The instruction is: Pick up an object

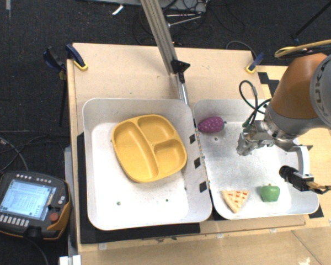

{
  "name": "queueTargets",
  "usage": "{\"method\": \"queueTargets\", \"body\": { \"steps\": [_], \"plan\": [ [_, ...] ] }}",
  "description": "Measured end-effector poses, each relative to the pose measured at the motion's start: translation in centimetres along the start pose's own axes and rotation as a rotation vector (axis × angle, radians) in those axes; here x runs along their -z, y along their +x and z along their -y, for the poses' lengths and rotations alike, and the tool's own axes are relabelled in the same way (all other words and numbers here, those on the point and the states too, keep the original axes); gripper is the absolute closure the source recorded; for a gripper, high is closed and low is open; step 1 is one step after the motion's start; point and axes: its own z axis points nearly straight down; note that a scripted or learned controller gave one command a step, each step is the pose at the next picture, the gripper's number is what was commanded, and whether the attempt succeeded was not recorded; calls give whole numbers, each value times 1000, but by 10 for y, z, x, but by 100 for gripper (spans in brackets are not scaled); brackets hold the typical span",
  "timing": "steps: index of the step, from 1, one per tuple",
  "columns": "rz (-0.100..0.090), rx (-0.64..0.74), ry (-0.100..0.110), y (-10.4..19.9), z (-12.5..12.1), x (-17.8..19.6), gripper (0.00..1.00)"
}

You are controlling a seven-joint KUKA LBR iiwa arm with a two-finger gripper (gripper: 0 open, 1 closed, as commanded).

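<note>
Camera view has the table (127,70) carrying two white bins: the left bin (99,203) holds a yellow divided plate (149,147), and the right bin (231,164) has the stuff worth grabbing. Biggest of those is the purple bunch of grapes (211,124) up near the top left corner, then a pizza slice (235,199) and a small green pepper (270,192) down along the bottom edge.

The claw (246,146) hangs over bare bin floor, roughly between the grapes and the pizza slice, touching none of them. Honestly can't tell if it's open or closed from this angle, the wrist blocks most of it, but nothing is visibly in it.

Risk as I see it: if it drops straight down here it closes on nothing. The grapes look lumpy and rounded, could roll out sideways. The pizza slice lies flat, so the claw might just scrape over it. The pepper sits close to the bin's wall, tight spot.
</note>
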Motion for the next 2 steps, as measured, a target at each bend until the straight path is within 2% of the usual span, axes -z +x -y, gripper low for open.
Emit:
{"method": "queueTargets", "body": {
  "steps": [1,2],
  "plan": [
    [1,1,-5,3,8,54,100],
    [0,0,2,3,8,45,100]
  ]
}}
